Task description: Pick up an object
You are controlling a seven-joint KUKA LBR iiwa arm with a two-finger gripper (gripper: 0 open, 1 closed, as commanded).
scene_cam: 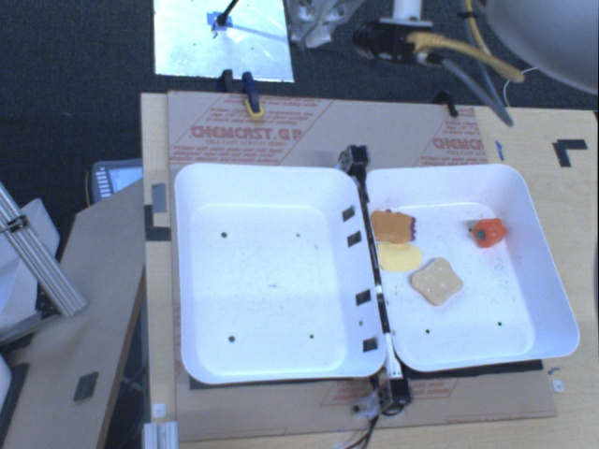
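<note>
Beyond the far edge of the bench, the gripper [316, 15] hangs well away from both bins, with nothing visibly in it.

Whether the pincer is released or clenched cannot be told from this slanted view. All four objects lie in the right bin [538, 260]: an orange-brown piece with a purple edge [393, 225] near the divider, a flat yellow piece [401, 257] just below it and touching or nearly so, a tan toast-shaped piece [436, 282] just beside the yellow one, and a red-orange piece [487, 232] apart toward the bin's right side. The left bin [187, 279] sits alongside on a printed cardboard sheet [281, 131], held by a yellow clamp [253, 108].
</note>
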